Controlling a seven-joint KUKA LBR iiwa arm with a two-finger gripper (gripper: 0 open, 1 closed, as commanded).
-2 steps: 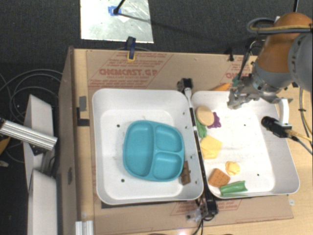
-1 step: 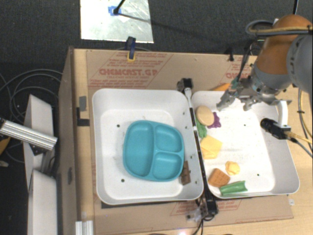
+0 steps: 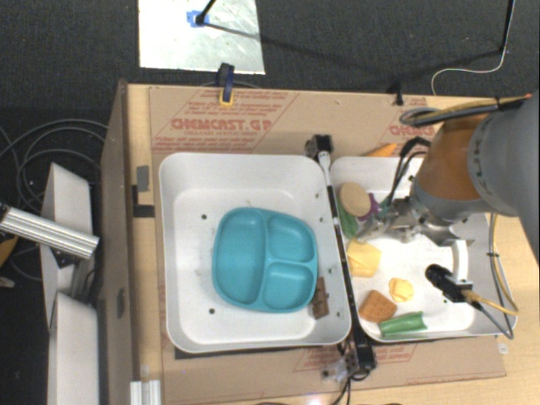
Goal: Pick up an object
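The gripper is low in the far left part of the right bin. It is dark and partly covered by the wrist, so I cannot tell its state, and nothing can be seen held in it.

Just beside it, at its left, are a tan round object and a purple and green object. A pale yellow block lies just near of it. These pieces are close together and close to the wall between the bins, so I think the risk is here: the gripper may strike this wall, may push a piece aside, or may take two at once. The round one could also roll away.

Further out, in the near part of this bin, I count one small yellow piece, one orange piece and one green stick, so six loose objects there.

There are two bins on the worktop. The left bin carries one blue divided plate and one small brown piece at the right wall.
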